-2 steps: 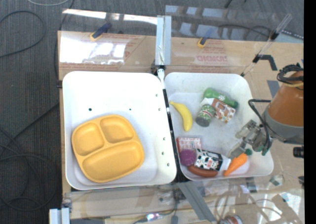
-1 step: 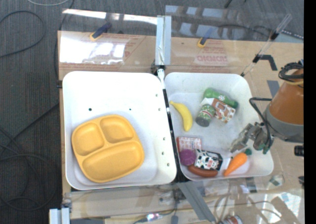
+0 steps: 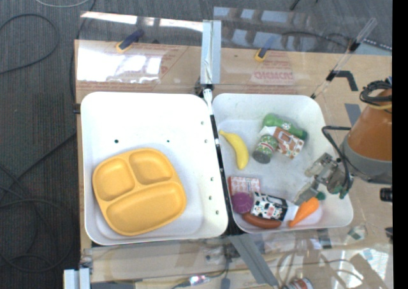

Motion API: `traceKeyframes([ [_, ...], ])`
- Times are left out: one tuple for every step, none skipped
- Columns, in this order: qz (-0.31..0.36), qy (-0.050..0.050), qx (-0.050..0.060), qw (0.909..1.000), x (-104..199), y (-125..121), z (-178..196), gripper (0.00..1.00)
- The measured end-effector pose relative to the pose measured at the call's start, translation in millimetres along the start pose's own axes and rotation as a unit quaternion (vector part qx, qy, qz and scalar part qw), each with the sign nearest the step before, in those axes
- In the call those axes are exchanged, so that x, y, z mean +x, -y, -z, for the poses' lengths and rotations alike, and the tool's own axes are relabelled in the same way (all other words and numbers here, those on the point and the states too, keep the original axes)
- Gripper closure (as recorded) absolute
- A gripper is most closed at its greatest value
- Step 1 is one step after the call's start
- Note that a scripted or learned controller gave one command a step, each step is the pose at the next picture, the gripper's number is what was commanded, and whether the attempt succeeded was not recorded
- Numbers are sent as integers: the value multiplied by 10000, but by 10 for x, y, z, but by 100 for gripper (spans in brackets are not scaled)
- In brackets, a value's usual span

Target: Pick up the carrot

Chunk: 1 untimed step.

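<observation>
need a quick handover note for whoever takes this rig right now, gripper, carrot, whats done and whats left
Gripper: low over the right white bin, near its right wall, just above the carrot's leafy end. Whether it has closed on anything cannot be told from this view.
Small orange toy carrot with green top: lying in the right bin's front right corner, beside the black-and-white cow-print carton.
Done: arm brought to the carrot.
Left: grasp not confirmed; carrot not yet lifted from the bin floor.
</observation>
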State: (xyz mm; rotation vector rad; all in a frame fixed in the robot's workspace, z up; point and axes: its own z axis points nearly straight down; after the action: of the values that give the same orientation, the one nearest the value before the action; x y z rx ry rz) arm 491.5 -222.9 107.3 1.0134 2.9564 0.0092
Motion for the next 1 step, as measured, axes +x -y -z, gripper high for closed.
traceKeyframes([
  [-5, -4, -13, 10000, -4, -12, 80, 100],
])
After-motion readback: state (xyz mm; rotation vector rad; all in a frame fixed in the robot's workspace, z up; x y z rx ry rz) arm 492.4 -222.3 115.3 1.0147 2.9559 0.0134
